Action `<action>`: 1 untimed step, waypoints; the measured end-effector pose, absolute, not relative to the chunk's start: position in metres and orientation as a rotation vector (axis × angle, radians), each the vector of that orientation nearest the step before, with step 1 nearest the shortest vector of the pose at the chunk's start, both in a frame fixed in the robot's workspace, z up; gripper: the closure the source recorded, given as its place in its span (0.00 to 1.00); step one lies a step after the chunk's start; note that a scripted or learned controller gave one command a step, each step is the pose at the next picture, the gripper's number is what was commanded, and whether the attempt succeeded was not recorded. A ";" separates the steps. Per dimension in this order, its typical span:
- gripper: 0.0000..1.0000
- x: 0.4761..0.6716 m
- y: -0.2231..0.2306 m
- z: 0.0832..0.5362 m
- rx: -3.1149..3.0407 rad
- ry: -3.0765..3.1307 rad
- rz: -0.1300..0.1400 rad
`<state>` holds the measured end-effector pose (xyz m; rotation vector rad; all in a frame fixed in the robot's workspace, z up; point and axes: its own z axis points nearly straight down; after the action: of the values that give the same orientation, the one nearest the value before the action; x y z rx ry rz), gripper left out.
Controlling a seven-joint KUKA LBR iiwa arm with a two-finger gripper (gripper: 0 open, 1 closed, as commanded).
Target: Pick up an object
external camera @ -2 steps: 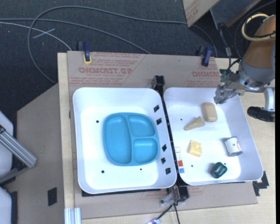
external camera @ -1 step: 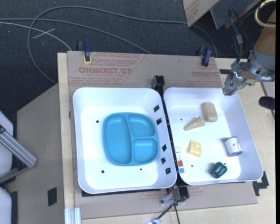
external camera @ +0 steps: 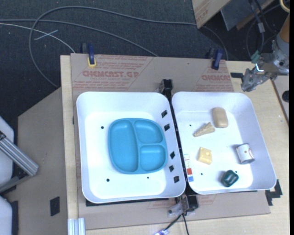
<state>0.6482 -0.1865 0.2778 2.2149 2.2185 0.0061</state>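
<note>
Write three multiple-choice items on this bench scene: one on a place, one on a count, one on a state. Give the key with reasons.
1. The blue divided plate lies in:
A. the left bin
B. the right bin
C. on the cardboard

2. Loose objects in the right bin:
A. three
B. five
C. seven

3. The tool is:
A. down inside the left bin
B. beyond the right bin's far corner
C. touching the plate

Key: 1 A, the plate fills the left bin. 2 B, five pieces lie scattered there. 3 B, it sits past the bin's rim.

dark carpet (external camera: 41,64), loose cables (external camera: 46,33), cardboard box (external camera: 209,11)
</note>
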 end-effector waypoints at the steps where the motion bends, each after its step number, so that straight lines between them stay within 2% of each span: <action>1: 1.00 0.651 -0.137 0.263 2.217 2.229 0.001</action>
<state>0.6507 -0.1373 0.2631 2.2173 2.2290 0.0008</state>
